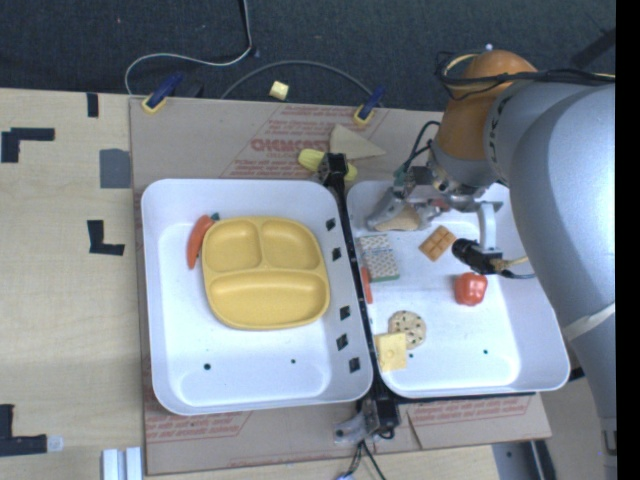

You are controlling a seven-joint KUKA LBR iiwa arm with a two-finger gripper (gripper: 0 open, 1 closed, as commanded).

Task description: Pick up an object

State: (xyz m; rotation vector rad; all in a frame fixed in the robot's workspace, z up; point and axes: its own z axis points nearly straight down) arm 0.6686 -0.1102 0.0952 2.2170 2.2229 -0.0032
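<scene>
My gripper [392, 208] is low over the back left corner of the right bin [480, 368]. It sits right at a flat tan piece [411, 222], and I cannot see whether it touches that piece. Loose in this bin lie an orange cracker [436, 243], a red tomato-like ball [470, 288], a round cookie [405, 326], a yellow cheese wedge [391, 351] and a grey checkered slab [378, 258].
The left bin [250, 378] holds a yellow divided plate [266, 271] with an orange carrot [197, 240] at its left side. The black divider [346, 268] runs between the bins. A yellow item [312, 158] lies behind the bins. The grey arm [560, 188] covers the right side.
</scene>
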